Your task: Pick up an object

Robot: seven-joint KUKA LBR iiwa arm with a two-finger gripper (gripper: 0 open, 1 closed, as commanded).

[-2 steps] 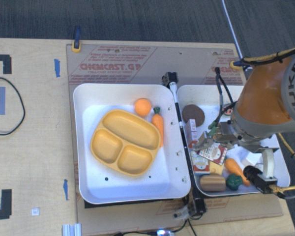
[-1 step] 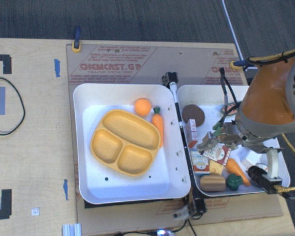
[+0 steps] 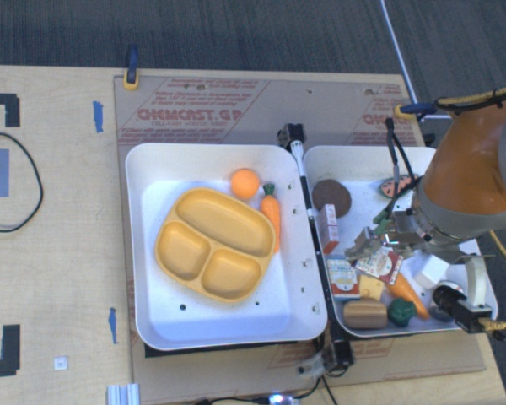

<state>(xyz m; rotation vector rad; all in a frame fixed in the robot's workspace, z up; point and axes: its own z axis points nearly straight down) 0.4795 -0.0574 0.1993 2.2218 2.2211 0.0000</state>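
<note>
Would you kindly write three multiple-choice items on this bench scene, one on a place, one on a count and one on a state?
1. Where does the toy carrot lie?
A. in the right bin
B. in the left bin, beside the yellow tray
C. on the bench outside the bins

2. How many compartments has the yellow tray?
A. two
B. three
C. five

3. Where is the gripper?
A. over the right bin's clutter
B. over the yellow tray
C. over the bench, outside both bins

Answers: 1 B, the carrot lies along the tray's right edge; 2 B, one long and two small wells; 3 A, it hangs above the mixed items.

Two bins (image 3: 143,226), one yellow tray (image 3: 215,243)
</note>
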